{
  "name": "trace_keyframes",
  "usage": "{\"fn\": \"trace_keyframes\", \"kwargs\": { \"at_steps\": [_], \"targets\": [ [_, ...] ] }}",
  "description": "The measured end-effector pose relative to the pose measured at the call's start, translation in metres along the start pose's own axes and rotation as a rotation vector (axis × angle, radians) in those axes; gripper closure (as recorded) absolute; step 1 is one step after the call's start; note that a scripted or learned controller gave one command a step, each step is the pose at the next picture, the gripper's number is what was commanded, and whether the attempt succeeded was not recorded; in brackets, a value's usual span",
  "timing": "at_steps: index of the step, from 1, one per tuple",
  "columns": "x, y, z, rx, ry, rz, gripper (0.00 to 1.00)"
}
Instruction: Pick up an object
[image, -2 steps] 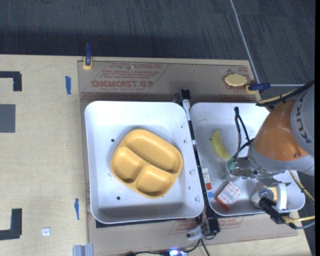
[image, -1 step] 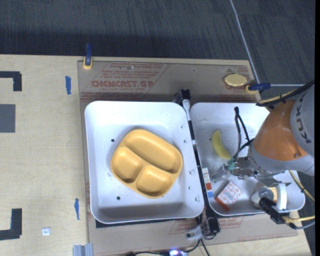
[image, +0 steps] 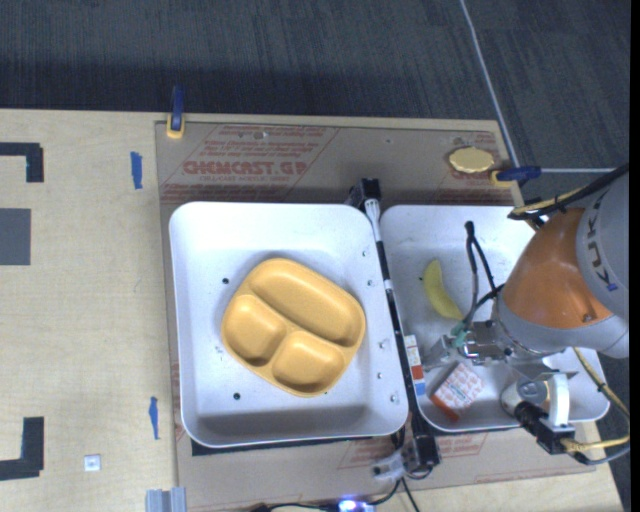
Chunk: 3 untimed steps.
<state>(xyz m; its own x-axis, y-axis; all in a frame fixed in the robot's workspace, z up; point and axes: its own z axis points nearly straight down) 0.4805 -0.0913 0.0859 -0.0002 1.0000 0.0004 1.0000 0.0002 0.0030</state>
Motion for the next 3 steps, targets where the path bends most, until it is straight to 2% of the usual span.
{"fn": "trace_keyframes", "kwargs": {
  "at_steps": [1,2,3],
  "targets": [
    [-0.001,0.002,-0.011,-0.006,-0.003,0.001,1.00],
    [-0.001,0.002,-0.011,-0.006,-0.003,0.001,0.00],
    [0.000,-0.001,0.000,0.002,0.000,0.000,0.00]
  ]
}}
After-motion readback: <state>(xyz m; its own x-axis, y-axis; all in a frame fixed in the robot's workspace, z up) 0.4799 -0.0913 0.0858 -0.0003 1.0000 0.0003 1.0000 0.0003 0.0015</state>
